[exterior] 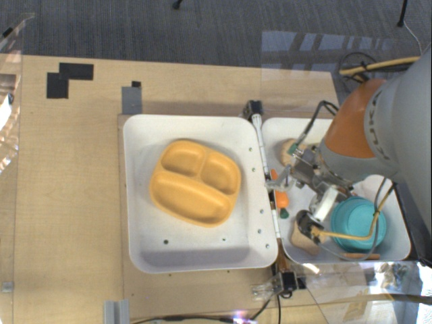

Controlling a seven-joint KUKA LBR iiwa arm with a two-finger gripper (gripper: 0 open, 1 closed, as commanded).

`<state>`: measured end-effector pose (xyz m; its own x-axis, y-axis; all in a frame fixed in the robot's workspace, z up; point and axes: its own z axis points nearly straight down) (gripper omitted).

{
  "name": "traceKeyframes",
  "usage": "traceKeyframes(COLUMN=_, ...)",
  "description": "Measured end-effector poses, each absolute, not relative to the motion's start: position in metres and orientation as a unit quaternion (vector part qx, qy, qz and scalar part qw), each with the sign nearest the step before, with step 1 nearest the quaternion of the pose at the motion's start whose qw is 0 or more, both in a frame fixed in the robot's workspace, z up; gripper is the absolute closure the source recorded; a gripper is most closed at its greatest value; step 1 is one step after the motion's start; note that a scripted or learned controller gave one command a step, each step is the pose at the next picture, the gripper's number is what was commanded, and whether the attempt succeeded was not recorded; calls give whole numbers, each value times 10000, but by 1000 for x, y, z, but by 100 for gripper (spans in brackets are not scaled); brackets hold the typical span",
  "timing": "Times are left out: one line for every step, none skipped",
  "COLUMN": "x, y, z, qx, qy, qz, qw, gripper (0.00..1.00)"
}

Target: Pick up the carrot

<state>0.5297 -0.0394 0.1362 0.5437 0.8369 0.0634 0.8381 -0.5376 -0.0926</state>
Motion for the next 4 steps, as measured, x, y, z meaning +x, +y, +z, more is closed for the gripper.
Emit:
traceKeyframes(x=508, y=-56, z=186, qx=-7634, qy=-6459, qz=-24, qw=-14, gripper=0)
traceKeyframes(x=506, y=11, z=185, qx=-8014, qy=-5981, qz=-24, qw=4, gripper=0)
traceKeyframes(x=547, y=-76, z=185, qx=-8216, qy=-5700, qz=-2, qw=-18, gripper=0)
traceKeyframes(x=579, y=-119, z=187, qx=-7867, qy=-6173, qz=-9, qw=-22, gripper=0)
